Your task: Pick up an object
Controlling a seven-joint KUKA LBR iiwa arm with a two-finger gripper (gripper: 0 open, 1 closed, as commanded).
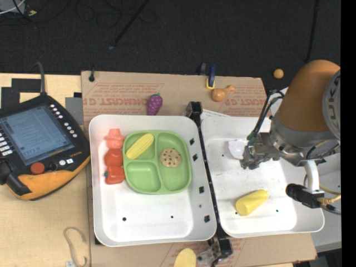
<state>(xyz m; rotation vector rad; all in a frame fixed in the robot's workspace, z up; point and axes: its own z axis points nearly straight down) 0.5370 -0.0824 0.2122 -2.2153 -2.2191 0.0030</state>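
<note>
Gripper: low in right bin, over a pale object; jaw state cannot be told.
Yellow piece: one, nearby, untouched.
Left bin: one green tray, one corn, one cookie, one red figure.
Risk: pale item may slip free, being half hidden.

A teach pendant with a lit screen lies at far left on the bench. On the cardboard beyond the bins sit purple toy grapes and, farther right, an orange toy gourd.
</note>
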